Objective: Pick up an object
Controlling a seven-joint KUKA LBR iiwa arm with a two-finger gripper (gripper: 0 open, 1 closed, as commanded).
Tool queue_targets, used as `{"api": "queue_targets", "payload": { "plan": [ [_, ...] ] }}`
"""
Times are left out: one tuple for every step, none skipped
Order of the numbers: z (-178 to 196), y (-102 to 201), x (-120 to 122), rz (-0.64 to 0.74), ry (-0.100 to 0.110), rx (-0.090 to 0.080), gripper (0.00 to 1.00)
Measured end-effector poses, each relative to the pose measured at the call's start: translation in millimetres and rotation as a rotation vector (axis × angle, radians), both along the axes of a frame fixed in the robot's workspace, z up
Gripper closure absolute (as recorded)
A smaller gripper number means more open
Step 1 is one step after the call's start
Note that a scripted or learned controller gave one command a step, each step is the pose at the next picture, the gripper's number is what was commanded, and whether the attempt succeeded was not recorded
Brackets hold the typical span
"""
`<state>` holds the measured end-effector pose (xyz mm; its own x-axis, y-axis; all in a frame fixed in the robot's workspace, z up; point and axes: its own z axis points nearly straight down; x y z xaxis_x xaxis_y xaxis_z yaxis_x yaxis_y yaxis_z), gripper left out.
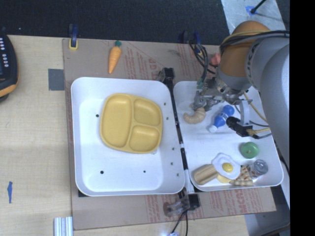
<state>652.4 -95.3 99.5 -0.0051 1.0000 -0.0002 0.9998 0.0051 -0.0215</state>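
Reaching in from the right, the grey arm (pixel 266 68) with its orange band hangs over the far part of the right bin (pixel 197 146). Its gripper (pixel 204 101) sits low, just above and touching or nearly touching a tan croissant-shaped piece (pixel 195 115) that lies near the bin's far left corner. Whether the claw is spread or pressed together cannot be told from this slant; nothing is clearly seen between it.

Just right of the croissant lies a blue and white bottle (pixel 221 117), tilted on its side. Nearer, along the right side, sits a green round piece (pixel 249 149). At the near edge of the bin lie a tan bread roll (pixel 204 173), a fried egg (pixel 226 165), and a small silver can (pixel 258 168), close together.

The left bin (pixel 88 176) holds a yellow divided plate (pixel 131 122). Beyond it, on the brown board, lies an orange carrot (pixel 114 57).
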Motion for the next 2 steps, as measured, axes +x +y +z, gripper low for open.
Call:
{"api": "queue_targets", "payload": {
  "plan": [
    [172.1, 43.0, -36.1, 0.004, -0.037, 0.001, 1.0],
    [142.1, 72.2, -60.1, 0.003, -0.014, 0.0, 1.0]
  ]
}}
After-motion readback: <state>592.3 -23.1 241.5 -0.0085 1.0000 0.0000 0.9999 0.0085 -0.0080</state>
